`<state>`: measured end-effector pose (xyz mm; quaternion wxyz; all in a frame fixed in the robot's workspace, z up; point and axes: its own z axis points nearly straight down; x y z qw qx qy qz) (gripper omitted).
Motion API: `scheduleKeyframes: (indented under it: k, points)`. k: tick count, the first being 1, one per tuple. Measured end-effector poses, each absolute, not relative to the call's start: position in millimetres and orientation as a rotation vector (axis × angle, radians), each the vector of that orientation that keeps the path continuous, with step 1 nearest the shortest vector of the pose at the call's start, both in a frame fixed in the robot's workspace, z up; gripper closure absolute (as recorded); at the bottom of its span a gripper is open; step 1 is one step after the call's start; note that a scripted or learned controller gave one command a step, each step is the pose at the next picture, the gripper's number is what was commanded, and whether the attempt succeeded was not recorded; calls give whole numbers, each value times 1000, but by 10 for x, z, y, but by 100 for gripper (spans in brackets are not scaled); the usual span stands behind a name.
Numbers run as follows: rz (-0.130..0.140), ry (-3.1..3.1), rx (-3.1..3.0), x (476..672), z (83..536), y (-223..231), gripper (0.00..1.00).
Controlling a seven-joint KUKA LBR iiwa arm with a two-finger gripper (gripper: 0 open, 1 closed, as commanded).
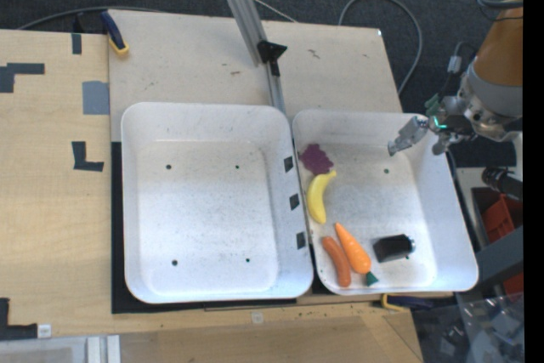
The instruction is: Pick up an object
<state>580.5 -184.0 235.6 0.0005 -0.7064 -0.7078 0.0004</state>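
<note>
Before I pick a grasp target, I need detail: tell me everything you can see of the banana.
The banana is a small yellow toy, smooth and plastic-looking, curved, with a stem tip at its upper end. It lies flat in the right bin, near that bin's left wall, running roughly top to bottom in the view. Its upper tip meets or nearly meets the purple item above it. The two carrots lie just below it; whether they touch it I cannot tell. The gripper is well apart from it, over the bin's upper right.
</note>
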Motion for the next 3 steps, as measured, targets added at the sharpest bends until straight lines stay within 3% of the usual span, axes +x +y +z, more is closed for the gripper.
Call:
scheduleKeyframes:
  k: [1, 3]
  points:
    - [8, -2218, -2216, 5751, 1717, -1839, 0]
    - [3, -2223, -2221, 5738, 878, -1812, 0]
